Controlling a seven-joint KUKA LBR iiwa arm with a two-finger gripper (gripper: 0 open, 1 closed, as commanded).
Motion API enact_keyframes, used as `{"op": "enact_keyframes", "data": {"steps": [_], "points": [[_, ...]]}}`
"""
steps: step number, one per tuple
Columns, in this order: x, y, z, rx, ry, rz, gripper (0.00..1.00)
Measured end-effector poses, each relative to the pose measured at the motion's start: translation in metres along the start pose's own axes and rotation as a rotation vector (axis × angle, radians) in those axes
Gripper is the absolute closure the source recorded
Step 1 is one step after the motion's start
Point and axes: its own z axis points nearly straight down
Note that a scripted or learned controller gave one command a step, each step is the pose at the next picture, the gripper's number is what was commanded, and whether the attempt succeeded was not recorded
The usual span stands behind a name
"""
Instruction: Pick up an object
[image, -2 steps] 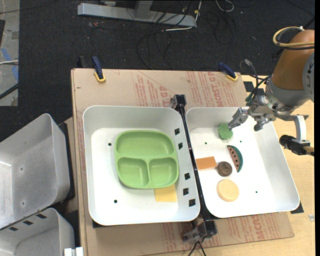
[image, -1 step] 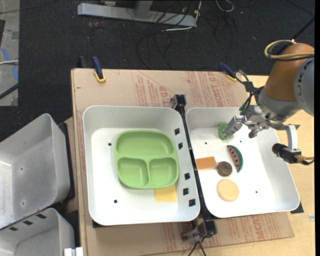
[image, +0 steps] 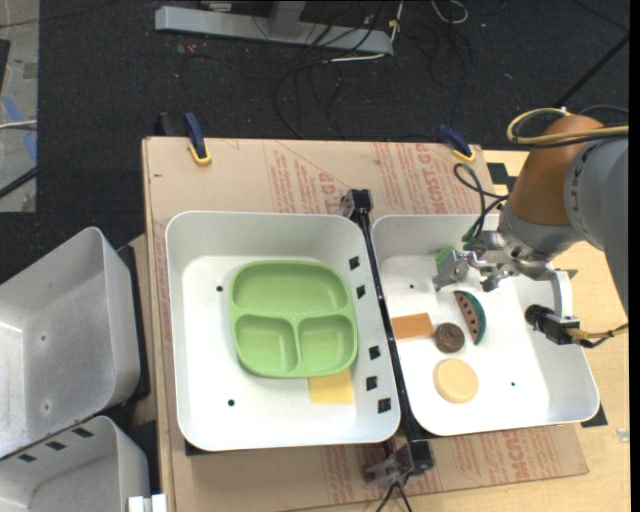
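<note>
Two bins (image: 190, 300); fingers (image: 452, 268) spread open, holding nothing, above the watermelon slice (image: 470, 312) in the right bin.

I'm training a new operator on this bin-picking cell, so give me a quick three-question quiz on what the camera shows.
1. True or false: the green divided plate lies in the right bin.
2. Which item lies nearest the gripper? A) watermelon slice B) round yellow piece C) yellow square
3. Fill in: the orange block lies beside the brown ____.

Key: 1 false, it lies in the left bin; 2 A; 3 disc.
</note>
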Motion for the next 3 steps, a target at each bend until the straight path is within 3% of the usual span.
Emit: {"op": "enact_keyframes", "data": {"steps": [1, 3], "points": [[0.000, 0.002, -0.014, -0.007, -0.002, 0.000, 1.00], [-0.004, -0.004, -0.119, -0.009, -0.002, -0.003, 1.00]]}}
